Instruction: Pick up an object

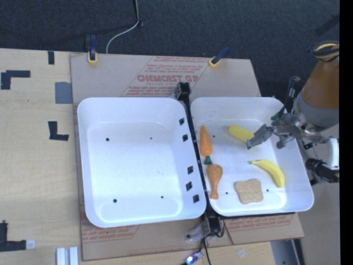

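Note:
The right bin (pixel 300 200) holds an orange carrot (pixel 205 141) along its left wall, with a brown drumstick (pixel 214 178) just below it. A slice of toast (pixel 249 191) lies near the front, and a yellow banana (pixel 270 171) lies to its upper right. A short yellow piece (pixel 240 133) rests at the bin's middle back. My gripper (pixel 268 139) hangs over the right side of this bin, between the yellow piece and the banana. Its dark fingers (pixel 255 141) are spread open with nothing between them.
The left bin (pixel 84 148) stands beside the right one, joined by a black divider (pixel 190 148). Both sit on a cardboard sheet (pixel 160 76) clamped at the back by a blue-yellow clamp (pixel 91 51). A white cable (pixel 124 32) trails behind.

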You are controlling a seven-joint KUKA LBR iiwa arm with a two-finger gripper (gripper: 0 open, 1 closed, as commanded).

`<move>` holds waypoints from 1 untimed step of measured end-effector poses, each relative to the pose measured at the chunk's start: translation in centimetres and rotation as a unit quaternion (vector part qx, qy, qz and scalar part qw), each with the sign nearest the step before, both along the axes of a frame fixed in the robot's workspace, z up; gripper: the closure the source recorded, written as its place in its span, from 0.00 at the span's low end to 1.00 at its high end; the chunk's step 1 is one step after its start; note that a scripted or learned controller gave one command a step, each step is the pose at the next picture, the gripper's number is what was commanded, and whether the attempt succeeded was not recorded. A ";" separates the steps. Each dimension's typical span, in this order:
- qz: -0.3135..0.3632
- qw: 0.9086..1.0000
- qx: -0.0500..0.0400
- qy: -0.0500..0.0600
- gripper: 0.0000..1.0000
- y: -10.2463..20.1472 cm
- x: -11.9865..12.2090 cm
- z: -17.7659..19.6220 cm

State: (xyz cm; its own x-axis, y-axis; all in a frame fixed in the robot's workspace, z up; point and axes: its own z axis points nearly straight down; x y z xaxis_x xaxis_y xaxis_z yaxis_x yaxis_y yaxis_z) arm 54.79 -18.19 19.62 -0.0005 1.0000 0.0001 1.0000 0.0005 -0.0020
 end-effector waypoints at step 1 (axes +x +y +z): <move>0.004 1.000 0.001 0.001 0.00 6.5 5.5 -7.7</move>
